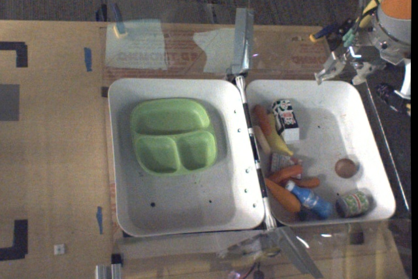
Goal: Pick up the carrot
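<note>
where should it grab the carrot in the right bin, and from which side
Probably from above on the carrot's middle, jaws across its narrow width. It lies flat and slanted at the bin's near-left corner, with the blue bottle right beside its lower end, so the upper half looks freer.

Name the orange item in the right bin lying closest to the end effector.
The hot dog at the bin's top left; the other orange pieces lie lower.

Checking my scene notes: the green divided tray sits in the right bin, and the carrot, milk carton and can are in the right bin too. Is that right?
Not quite. The green tray sits in the left bin, as the camera view shows. The rest stands: the carrot, milk carton and can are in the right bin.
</note>
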Robot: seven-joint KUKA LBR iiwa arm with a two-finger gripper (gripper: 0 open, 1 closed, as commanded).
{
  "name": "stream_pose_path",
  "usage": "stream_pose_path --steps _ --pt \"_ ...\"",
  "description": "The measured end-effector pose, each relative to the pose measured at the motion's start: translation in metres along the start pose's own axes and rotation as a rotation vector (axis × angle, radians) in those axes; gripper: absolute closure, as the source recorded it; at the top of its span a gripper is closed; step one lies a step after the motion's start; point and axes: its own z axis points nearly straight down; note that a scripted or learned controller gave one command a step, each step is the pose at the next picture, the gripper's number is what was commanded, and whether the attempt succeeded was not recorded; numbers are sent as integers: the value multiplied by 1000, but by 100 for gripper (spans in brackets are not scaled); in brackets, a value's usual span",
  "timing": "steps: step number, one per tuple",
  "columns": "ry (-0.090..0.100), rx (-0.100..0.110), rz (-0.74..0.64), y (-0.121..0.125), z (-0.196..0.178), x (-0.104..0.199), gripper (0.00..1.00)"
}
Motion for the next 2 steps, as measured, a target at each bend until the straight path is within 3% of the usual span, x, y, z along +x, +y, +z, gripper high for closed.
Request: stream_pose_path --steps 1,2 --pt "0 -2 58 -54 156 43 0" --pt "-1 0 65 -147 -32 22 0"
